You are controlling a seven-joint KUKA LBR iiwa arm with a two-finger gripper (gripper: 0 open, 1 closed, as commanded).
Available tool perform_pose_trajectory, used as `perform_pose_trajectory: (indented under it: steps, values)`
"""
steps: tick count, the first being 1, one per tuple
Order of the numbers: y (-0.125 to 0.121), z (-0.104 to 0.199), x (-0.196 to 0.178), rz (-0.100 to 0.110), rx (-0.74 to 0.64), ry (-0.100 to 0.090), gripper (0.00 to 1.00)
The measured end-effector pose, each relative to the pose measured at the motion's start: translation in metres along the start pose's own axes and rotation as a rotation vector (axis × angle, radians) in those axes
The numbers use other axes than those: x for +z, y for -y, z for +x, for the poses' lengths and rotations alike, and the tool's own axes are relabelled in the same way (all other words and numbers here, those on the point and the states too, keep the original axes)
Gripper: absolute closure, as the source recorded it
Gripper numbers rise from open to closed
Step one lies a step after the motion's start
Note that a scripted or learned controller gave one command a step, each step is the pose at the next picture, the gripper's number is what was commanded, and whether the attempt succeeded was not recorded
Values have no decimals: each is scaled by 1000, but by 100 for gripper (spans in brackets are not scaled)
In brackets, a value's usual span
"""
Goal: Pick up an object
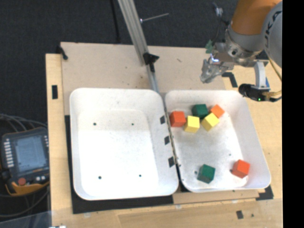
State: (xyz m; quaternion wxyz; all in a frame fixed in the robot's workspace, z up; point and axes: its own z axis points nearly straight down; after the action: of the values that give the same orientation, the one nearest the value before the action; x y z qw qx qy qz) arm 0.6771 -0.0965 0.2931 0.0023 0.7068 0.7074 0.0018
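Nearest the camera, along the front of the right bin (254, 141), a green block (206, 173) lies toward the bin's middle and an orange-red block (241, 168) sits close to the right wall, the two apart from each other. To the left, the other white bin (85, 141) rests edge to edge with it on the wooden surface (99, 63), and a teach pendant (26, 158) with a screen lies off the surface's left side. Farther back in the right bin, five blocks cluster together: an orange-red cube (177, 118) by the dividing wall, a yellow cube (192, 124) just beside it, a second yellow cube (211, 121) next to that, a dark green cube (200, 110) behind them, and a small orange cube (217, 110) at the right end of the group. Beyond the bin's back rim, the hand (210, 73) hangs over bare surface, above and behind the cluster, touching no block. Whether it is released or clenched cannot be told from this angle. A slanted metal pole (133, 25) rises behind the bins.
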Motion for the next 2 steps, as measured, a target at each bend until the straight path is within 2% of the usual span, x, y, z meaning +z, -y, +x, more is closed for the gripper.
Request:
perform_pose_trajectory:
  steps: [1, 2]
  values:
    - [13, 51, -2, 6, -5, -1, 100]
    - [27, 94, 18, 8, -4, 0, 100]
